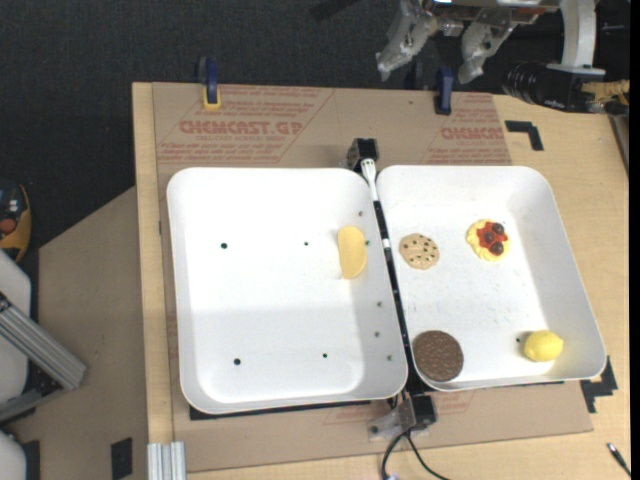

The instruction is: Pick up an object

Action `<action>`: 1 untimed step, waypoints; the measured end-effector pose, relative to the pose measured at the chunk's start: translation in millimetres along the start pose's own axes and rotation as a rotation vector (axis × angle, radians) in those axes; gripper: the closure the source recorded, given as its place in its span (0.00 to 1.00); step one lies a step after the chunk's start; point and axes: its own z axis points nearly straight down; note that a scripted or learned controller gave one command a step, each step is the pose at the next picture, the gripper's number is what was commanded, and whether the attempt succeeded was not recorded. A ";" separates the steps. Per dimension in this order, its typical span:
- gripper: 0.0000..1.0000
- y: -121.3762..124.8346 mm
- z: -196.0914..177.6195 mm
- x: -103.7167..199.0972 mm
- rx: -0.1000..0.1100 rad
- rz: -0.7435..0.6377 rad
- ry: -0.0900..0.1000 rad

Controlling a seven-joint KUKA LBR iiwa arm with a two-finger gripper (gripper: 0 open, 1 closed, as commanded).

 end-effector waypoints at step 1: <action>0.00 38.4 152.0 26.6 0.036 0.001 -0.005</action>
